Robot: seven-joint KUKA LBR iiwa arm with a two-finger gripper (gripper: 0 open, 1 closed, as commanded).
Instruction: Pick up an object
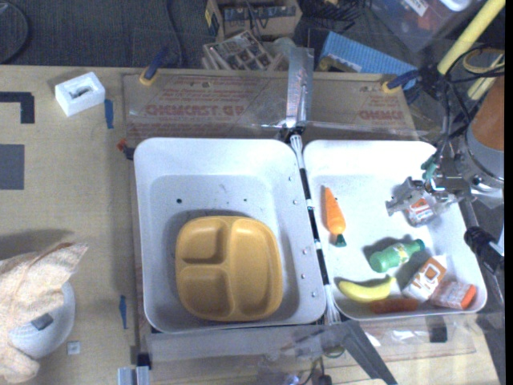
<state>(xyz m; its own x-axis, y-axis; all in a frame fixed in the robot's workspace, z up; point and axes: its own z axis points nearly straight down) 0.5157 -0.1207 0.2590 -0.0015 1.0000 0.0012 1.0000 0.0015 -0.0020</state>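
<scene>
My gripper [407, 197] hangs over the upper right part of the right bin [361, 155], reaching in from the right. A small white and red object [420, 212] lies right at its tip, touching or just under it; I cannot tell if it is gripped. Also in this bin lie an orange carrot [333, 211], a green bottle [393, 255] on its side, a yellow banana [365, 289], a white and orange carton [426, 277] and an orange item [458, 295] in the front right corner.
The left bin [152, 167] holds a yellow divided plate [228, 267]. A metal rail [309, 215] separates the two bins. A white box [79, 92] sits on the bench at the far left, and a cloth bundle [36, 279] lies at the front left.
</scene>
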